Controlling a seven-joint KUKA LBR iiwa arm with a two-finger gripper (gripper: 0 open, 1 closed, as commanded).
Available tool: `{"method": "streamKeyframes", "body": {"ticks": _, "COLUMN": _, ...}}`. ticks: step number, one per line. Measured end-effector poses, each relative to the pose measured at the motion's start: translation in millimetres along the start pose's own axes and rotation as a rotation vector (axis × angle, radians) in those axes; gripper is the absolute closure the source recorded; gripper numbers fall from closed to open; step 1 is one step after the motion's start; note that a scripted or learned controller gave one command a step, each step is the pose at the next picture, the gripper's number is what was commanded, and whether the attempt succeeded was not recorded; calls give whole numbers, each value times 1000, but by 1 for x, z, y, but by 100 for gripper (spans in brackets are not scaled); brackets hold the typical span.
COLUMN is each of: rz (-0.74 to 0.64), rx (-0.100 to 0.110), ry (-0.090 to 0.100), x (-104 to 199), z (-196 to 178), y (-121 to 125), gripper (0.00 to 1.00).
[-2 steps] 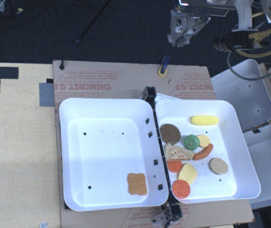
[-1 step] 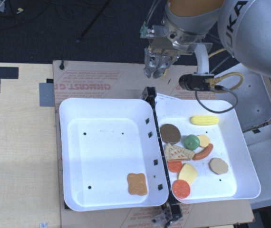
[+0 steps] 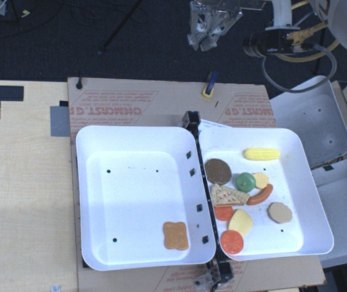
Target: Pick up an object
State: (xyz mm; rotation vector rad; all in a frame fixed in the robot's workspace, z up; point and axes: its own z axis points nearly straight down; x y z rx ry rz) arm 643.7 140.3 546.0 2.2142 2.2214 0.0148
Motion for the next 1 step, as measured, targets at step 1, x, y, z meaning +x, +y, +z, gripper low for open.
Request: {"method": "streamKeyframes", "body": {"ticks": 1, "rz": 7, "rx": 24, "ry": -6, "x": 11, "z": 208, "y": -3, "gripper": 100}}
